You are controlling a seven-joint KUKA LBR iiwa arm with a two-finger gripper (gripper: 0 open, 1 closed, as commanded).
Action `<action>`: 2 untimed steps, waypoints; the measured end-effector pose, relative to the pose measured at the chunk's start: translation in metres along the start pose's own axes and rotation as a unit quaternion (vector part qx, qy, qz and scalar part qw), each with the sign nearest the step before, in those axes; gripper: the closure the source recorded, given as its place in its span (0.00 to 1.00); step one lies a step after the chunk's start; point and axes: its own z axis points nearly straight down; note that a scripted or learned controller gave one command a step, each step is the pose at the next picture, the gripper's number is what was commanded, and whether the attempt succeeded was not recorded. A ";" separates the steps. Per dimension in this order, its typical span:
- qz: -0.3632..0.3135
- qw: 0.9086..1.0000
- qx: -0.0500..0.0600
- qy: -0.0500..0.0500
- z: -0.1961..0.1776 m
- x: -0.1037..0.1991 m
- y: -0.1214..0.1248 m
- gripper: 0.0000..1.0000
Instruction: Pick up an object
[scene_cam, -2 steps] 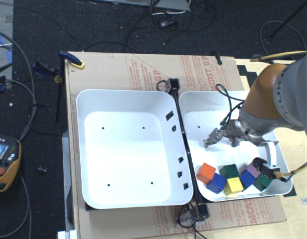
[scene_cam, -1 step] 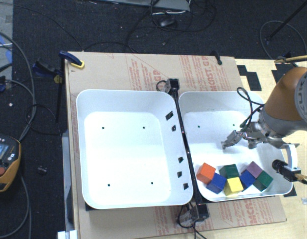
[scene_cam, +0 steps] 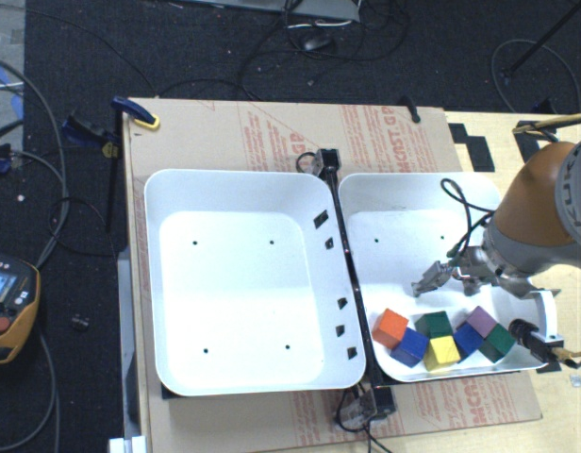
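Note that the gripper (scene_cam: 430, 282) hangs with fingers spread, holding nothing, above the blocks (scene_cam: 441, 338) clustered along the right bin's (scene_cam: 394, 201) front edge.

You see seven small blocks clustered along the right bin's (scene_cam: 404, 206) near edge: orange (scene_cam: 391, 327), blue (scene_cam: 411, 346), green (scene_cam: 434, 325), yellow (scene_cam: 443, 351), blue (scene_cam: 467, 340), purple (scene_cam: 481, 322), green (scene_cam: 497, 343).

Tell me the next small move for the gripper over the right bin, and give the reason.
Probably lower the gripper toward the near edge of the right bin, onto the orange block. The gripper sits above the block cluster with nothing between its fingers, and the orange block lies at the cluster's left end, just below the fingertips in the picture, with bare floor on its left side.
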 end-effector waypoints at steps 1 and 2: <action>-0.001 1.000 0.000 0.000 0.000 0.048 -0.024 0.00; 0.000 1.000 -0.001 0.000 -0.011 0.045 -0.024 1.00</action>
